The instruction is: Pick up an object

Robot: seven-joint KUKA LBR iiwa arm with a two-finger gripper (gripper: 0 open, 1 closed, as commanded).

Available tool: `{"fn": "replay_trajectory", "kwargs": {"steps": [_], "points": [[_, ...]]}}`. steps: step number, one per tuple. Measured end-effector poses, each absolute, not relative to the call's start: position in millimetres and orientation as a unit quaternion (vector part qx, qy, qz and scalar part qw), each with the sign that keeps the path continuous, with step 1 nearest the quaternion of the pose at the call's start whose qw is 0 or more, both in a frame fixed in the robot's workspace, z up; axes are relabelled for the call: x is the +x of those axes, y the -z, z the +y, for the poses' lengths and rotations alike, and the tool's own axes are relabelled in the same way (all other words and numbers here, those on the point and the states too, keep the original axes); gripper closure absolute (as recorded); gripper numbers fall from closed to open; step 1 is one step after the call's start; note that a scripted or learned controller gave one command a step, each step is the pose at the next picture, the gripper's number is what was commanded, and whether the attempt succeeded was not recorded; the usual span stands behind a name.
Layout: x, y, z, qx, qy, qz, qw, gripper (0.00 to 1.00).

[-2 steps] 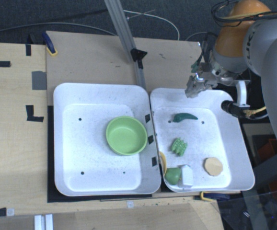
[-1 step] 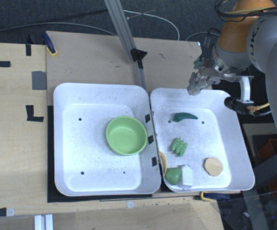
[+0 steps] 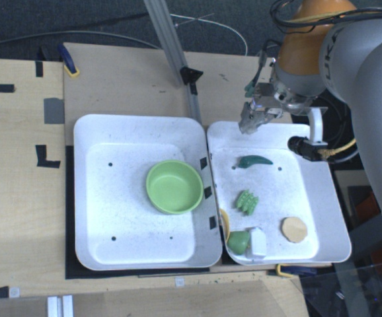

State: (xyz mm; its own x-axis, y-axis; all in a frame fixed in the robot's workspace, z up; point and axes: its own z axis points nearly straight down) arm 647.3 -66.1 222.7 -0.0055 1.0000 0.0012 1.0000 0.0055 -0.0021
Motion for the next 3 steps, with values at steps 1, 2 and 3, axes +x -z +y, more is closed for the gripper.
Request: {"fn": "replay_trajectory", "kwargs": {"steps": [1, 2, 3], "points": [[627.8, -233, -10, -0.705, -0.0001, -0.709, 0.002, 1.00], [608.6, -240, 46, -0.704, -0.0001, -0.710, 0.002, 1.00], [579.6, -231, 91, -0.705, -0.0015, -0.709, 0.002, 1.00]]}}
